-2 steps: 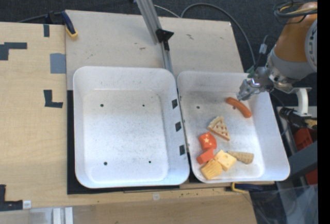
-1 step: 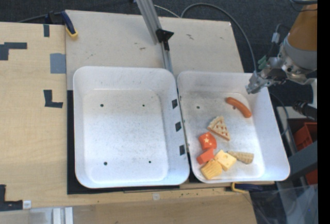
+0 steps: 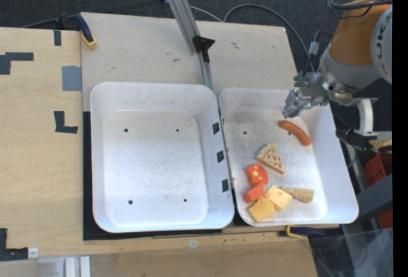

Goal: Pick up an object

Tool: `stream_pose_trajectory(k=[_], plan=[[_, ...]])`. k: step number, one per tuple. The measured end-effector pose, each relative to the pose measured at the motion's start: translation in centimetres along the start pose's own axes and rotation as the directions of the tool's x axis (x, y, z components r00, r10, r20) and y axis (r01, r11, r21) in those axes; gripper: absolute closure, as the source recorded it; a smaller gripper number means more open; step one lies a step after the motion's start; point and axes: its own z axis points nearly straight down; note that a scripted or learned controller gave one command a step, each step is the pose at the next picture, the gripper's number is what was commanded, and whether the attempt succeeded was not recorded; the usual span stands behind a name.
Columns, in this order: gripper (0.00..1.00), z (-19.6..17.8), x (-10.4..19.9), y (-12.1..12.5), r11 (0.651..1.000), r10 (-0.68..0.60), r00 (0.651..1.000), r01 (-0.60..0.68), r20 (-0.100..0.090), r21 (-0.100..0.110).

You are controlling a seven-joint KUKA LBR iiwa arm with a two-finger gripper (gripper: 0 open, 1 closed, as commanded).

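The right bin holds several toy foods. An orange sausage lies near its far right side. Below it are a pizza-like wedge, a red piece with a smaller red block under it, yellow cheese blocks and a tan cone piece. My gripper hangs over the far right corner of this bin, just above and left of the sausage's upper end. Nothing shows between its tips.
The left bin sits beside the right one, sharing a raised middle rim. A slanted metal rail crosses the bench behind the bins. Black cable loops lie at the back right near the arm.
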Motion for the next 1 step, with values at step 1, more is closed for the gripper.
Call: stream_pose_trajectory(k=[1], plan=[[1.0,-0.5,4.77,-0.14,1.0,-0.001,1.0,0.001,-0.001,0.0]])
